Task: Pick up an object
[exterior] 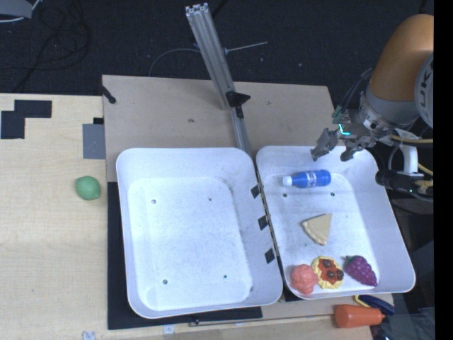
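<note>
While the gripper is hanging over the far edge of the right bin, its two fingers are spread apart and holding nothing. The blue bottle is lying on its side just below it. It looks best to go straight down and pinch the bottle across its middle, so it isn't rolling away.

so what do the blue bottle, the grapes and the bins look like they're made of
Blue bottle: likely plastic, a glossy blue body with a white cap.
Grapes: probably moulded plastic or rubber toy food, uniform purple, lumpy, with a slight shine.
Bins: apparently thin white plastic, matte, with rounded moulded rims.
All judged by look only.
</note>
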Robot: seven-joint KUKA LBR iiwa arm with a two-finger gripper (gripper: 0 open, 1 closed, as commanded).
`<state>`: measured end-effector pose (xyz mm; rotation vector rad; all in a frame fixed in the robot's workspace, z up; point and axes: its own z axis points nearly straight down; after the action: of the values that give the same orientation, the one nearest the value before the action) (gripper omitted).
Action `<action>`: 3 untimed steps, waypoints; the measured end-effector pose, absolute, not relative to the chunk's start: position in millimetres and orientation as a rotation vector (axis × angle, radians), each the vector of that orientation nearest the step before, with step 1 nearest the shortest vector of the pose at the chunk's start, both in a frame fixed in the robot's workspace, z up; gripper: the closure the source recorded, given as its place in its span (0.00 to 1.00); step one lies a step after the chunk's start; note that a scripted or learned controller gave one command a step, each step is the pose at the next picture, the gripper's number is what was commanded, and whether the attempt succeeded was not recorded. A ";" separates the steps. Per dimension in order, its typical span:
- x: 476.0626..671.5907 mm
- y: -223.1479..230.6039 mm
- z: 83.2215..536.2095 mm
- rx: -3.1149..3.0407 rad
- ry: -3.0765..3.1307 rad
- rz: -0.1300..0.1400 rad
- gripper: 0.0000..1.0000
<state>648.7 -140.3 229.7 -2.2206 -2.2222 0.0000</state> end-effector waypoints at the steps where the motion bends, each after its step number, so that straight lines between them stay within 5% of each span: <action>1: 648.7 -140.3 229.7 -2.221 -2.222 0.000 0.00; 3: 655.9 -146.8 131.1 -2.218 -2.219 0.005 0.00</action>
<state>655.9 -146.8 131.1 -2.2184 -2.2188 0.0051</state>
